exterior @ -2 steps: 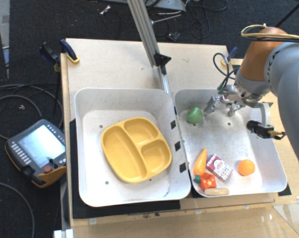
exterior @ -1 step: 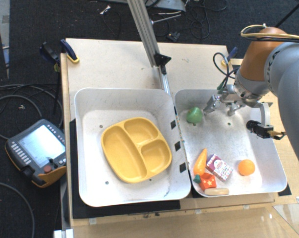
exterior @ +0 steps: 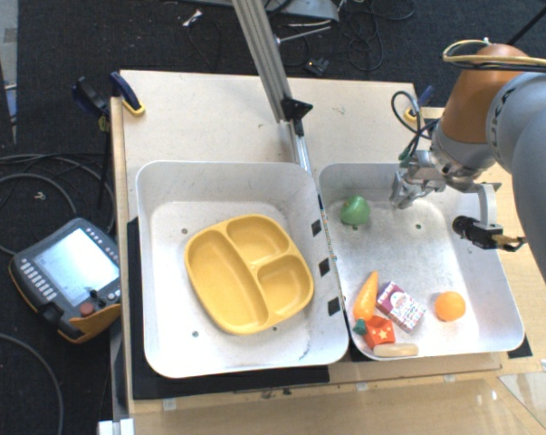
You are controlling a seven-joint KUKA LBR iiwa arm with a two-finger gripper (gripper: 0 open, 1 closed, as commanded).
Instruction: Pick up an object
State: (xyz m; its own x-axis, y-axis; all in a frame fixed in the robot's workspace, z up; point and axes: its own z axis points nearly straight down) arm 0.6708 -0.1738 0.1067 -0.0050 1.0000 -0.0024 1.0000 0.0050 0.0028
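Note:
In the right bin lie a green pear-like fruit near its back left, an orange carrot, a red-and-white small box, a red strawberry-like toy, a beige stick and an orange ball. My gripper hangs over the back of this bin, a short way right of the green fruit and apart from it. Nothing shows between its fingers.
The left bin holds a yellow divided plate. A slanted metal pole crosses the bench behind the bins. A teach pendant lies on the floor at the left.

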